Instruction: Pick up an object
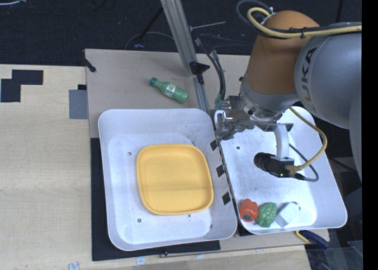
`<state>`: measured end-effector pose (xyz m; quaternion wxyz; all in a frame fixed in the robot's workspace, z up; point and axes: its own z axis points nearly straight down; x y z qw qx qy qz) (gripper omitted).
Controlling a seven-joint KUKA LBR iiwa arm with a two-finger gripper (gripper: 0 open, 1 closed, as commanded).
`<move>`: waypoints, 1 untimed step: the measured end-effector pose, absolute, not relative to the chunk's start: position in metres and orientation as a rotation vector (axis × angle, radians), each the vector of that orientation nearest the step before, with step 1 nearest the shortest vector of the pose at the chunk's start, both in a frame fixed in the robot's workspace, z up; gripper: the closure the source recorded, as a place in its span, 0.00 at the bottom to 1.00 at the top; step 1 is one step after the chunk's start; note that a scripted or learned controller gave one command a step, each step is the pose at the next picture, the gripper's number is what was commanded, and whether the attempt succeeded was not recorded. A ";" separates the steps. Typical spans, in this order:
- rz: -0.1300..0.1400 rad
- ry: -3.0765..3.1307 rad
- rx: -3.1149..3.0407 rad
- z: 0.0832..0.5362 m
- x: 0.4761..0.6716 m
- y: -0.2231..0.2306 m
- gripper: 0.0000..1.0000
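A: Yellow plate (pixel 175 178) sits flat in the left bin (pixel 112 145), alone there. Right bin (pixel 331 204) has 3 small things bunched at its near edge — a red-orange pepper-like toy (pixel 248 210), a green lumpy piece (pixel 267 214) touching it, a pale grey-white block (pixel 286 214) just beside that.

B: Gripper?

A: Gripper (pixel 227 122) is low over the far left corner of the right bin, by the divider between the 2 bins. Can't tell whether it's open or closed — the wrist hides it. Nothing visible in its grasp.

B: So progress?

A: Looks like none yet, my read. Every object rests on a bin floor, and the 3 small ones are well apart from the gripper. The whole pick is left: reach, close, lift.

B: Surroundings?

A: Light wood bench (pixel 41 162), dark mat under the bins. A green bottle (pixel 169 90) lies on its side on the board behind the left bin. A slanted aluminium strut (pixel 180 32) rises behind the bins; black floor with cables beyond. A dark camera-like unit (pixel 273 163) hangs off the wrist on a yellow cable — over the right bin's middle.
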<state>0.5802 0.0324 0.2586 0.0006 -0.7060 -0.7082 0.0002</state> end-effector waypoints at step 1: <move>0.002 -2.224 -2.216 0.243 0.559 0.082 1.00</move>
